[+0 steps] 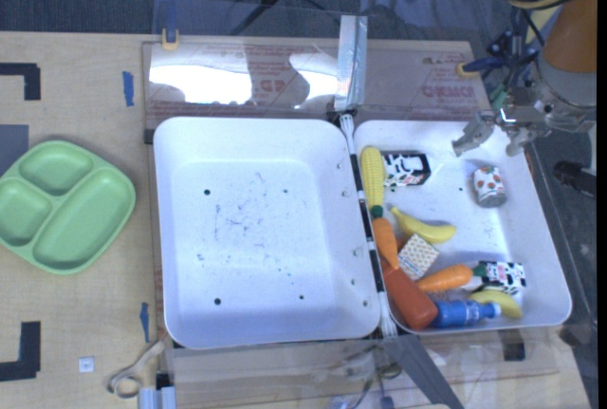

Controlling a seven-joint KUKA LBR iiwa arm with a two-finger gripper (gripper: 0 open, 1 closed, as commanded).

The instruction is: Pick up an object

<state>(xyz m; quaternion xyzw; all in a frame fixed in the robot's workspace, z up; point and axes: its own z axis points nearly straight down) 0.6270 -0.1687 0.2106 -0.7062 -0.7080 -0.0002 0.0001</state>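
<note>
While nothing is yet picked, the closest candidate is the small spotted can point(487, 185), lying on its side at the far right of the right bin point(545, 246). It sits just nearer and slightly left of the claw point(490, 134), which hangs over the bin's far right corner, fingers spread open with nothing between them. So the drop is short: down and a touch towards us. The can's long axis seems to run roughly near-to-far, though it's too small to be sure.

Further left along the bin's left wall lie a corn cob point(372, 174), a black-and-white carton point(407, 170), a yellow banana point(426, 227) and a carrot point(384, 242). At the near end things pile together, a blue bottle point(465, 313) partly tucked under its neighbours. The left bin point(251, 227) and a green tray point(63, 204) sit well away on the bench point(76, 322). The arm's upper part is cut off at the right.
</note>
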